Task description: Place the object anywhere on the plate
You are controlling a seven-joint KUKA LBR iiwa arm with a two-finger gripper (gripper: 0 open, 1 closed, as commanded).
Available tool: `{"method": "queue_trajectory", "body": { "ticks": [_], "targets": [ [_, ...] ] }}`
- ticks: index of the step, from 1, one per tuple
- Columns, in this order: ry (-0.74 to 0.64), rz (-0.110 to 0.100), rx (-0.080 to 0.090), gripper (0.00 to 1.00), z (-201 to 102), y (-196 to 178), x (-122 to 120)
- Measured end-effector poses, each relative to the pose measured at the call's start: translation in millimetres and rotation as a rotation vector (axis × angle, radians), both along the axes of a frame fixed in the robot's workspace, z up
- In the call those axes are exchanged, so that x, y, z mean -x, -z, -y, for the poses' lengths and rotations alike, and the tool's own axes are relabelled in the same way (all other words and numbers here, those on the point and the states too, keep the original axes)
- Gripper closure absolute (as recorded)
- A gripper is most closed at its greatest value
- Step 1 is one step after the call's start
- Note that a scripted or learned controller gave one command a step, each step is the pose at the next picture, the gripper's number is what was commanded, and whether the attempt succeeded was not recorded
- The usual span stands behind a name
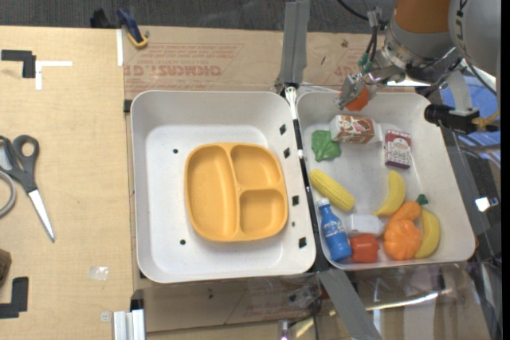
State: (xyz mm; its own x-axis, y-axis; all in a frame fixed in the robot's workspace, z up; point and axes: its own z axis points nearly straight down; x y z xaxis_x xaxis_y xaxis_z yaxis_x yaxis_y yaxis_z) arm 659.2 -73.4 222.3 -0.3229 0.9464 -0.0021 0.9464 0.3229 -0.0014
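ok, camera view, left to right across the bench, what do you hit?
scissors → yellow plate in the left bin → corn → gripper holding an orange object → red-white carton → right bin wall

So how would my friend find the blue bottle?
Look in the right-hand white bin, the one full of toy food. Go to its near edge: the blue bottle lies there between the corn cob and a red pepper. It's the only blue thing there.
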Motion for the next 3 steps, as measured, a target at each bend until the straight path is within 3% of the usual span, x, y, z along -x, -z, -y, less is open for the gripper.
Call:
{"method": "queue_trajectory", "body": {
  "ticks": [1,2,3],
  "targets": [
    [-0.094,-0.001,-0.002,1.00,-89,31,0],
    [0.181,-0.003,-0.001,1.00,-150,31,67],
    [0.182,-0.002,-0.001,0.00,-150,31,67]
  ]
}}
